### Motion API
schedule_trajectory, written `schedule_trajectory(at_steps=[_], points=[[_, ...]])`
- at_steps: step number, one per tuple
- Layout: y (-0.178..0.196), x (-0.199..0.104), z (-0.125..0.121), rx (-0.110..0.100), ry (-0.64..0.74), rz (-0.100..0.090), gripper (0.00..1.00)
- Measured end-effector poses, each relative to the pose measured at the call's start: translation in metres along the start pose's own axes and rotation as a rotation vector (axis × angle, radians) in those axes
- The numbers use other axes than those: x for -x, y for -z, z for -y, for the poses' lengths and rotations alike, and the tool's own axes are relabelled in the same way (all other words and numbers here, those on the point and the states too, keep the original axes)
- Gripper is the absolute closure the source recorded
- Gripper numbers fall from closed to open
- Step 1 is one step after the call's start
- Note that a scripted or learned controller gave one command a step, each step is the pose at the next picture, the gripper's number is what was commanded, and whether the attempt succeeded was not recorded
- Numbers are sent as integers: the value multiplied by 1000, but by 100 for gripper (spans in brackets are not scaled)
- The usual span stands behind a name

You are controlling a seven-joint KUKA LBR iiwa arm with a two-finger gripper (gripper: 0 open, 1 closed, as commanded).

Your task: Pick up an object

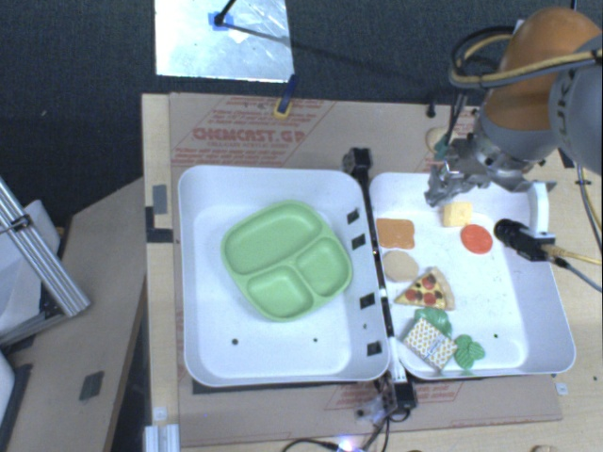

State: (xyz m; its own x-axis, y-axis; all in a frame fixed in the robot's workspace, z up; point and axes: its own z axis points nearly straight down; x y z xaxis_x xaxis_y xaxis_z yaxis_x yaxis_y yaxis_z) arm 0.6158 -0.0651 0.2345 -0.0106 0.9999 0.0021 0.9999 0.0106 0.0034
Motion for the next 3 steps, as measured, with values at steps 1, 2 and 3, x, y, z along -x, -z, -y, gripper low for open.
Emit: schedule_trajectory(at_steps=[1,2,3], points=[[-12,12,12,-2,-10,3,100],[-19,3,0,-1,-5,3,100],[-14,13,10,-2,-10,3,100]])
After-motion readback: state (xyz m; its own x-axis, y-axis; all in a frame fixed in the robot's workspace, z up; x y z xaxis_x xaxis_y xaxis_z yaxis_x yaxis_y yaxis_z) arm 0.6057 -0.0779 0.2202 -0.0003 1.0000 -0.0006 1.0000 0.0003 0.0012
